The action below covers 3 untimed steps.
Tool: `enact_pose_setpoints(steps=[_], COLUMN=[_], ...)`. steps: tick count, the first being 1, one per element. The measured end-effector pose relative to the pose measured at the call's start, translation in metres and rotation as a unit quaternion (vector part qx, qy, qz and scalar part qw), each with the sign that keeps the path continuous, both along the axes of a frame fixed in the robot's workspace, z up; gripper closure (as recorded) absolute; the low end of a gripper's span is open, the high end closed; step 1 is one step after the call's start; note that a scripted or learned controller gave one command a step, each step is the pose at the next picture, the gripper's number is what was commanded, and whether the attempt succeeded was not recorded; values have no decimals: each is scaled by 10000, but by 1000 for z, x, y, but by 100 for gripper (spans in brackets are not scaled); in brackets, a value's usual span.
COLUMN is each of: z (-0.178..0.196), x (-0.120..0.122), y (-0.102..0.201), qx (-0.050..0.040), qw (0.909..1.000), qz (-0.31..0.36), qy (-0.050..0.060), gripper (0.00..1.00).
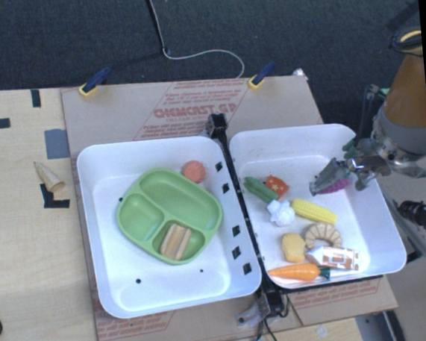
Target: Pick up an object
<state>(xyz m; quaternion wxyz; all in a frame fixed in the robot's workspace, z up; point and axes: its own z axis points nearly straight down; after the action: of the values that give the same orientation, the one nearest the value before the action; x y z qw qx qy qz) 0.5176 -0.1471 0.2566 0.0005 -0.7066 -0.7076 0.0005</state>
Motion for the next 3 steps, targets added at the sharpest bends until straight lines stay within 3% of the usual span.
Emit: enact_pose_setpoints(steps=[1,2,3], z=[-77,66,68], x=[-37,-32,-34], y=[62,114,111], qx=[25,7,-1], qw=[10000,10000,10000], qz=[16,40,10], qy=[59,-68,6], gripper=[0,0,100])
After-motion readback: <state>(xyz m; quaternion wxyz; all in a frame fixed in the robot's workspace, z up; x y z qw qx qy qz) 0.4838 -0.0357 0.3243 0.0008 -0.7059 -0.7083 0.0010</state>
